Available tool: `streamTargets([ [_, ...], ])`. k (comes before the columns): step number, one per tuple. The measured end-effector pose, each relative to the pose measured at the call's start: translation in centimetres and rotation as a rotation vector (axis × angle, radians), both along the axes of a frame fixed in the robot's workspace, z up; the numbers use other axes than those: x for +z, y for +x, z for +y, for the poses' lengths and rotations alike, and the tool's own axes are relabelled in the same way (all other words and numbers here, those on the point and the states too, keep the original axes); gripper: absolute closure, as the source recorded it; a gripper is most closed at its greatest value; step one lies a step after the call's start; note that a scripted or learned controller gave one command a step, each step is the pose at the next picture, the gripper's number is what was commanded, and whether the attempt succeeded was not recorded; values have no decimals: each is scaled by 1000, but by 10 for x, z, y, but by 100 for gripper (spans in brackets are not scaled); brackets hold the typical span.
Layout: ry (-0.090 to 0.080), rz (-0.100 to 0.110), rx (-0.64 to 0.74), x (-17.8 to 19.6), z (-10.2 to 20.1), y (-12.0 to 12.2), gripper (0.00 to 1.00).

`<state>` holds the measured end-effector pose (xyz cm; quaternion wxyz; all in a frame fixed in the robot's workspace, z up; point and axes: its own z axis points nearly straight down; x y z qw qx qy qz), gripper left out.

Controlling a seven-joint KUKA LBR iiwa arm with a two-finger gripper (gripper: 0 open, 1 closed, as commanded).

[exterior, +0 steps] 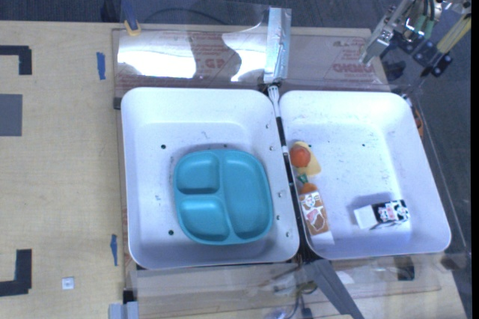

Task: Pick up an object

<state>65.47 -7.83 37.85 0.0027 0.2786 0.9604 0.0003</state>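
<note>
My gripper (406, 55) hangs at the top right, above the far edge of the right bin (352, 111), open with nothing between its fingers. In that bin an orange ball-like toy (300, 156) lies on a yellow piece against the left wall. Just in front of it lies an orange and white packet (315, 212). A small white box with black cow spots (382, 214) rests near the front right. All three objects sit well below and apart from the gripper.
The left bin (150, 123) holds a teal divided plate (223, 195). A clear plastic panel (202, 48) stands behind the bins. The divider between the two bins (278, 138) runs close to the toy and the packet.
</note>
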Motion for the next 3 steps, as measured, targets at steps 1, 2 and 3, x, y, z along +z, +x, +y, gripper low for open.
streamTargets([
  [1, 0, 3, -12, -6, -18, -9, 100],
  [2, -1, -4, 72, 2, -6, 0, 100],
  [3, -2, -4, 257, 4, -5, 1, 100],
])
